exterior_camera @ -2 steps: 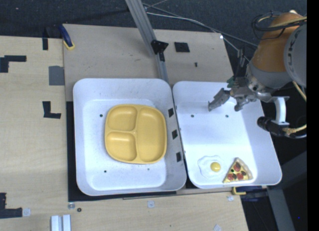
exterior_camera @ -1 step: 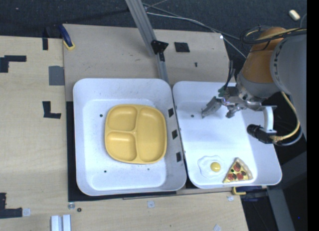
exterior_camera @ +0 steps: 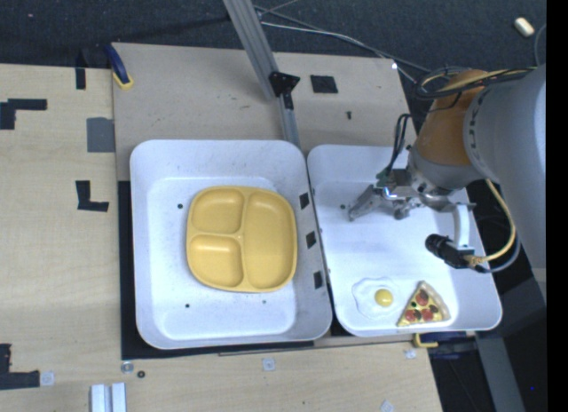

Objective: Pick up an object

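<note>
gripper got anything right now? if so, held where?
Nothing held. The gripper hangs over bare floor of the right bin, nothing between its fingers. The fried egg and pizza slice lie apart from it, near that bin's front edge.

You see grey rounded arm [exterior_camera: 510, 130] with orange band [exterior_camera: 441, 130] above wrist. Black and yellow cables loop at its 5 o'clock side. Gripper [exterior_camera: 357, 210]: slim metallic fingers, dark joints, silver body.
</note>
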You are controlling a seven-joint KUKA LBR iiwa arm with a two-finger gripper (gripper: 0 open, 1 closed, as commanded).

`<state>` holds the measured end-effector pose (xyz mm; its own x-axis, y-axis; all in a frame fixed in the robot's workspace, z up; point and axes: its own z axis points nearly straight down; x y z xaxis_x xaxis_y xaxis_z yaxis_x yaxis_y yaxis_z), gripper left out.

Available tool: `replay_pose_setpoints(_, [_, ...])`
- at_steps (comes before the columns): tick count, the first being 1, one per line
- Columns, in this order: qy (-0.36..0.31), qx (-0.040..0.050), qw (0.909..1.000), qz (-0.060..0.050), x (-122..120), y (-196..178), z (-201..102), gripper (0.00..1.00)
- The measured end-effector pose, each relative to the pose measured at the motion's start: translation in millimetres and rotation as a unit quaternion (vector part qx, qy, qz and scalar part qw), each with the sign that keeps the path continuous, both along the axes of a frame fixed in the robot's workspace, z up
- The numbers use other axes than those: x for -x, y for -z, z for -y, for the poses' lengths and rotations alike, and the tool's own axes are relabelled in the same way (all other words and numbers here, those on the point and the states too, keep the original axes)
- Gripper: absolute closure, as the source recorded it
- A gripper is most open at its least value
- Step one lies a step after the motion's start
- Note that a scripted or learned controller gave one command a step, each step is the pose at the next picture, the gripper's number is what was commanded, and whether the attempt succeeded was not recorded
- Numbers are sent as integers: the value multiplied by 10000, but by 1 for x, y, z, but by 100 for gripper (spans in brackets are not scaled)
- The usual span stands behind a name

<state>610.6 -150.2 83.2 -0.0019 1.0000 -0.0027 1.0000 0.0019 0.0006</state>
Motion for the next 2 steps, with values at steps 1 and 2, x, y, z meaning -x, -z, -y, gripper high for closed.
replay_pose_setpoints(1, [-2, 10, 10000, 35, -2, -15, 0, 100])
replay_pose_setpoints(2, [2, -11, 10000, 13, -7, -76, 3, 100])
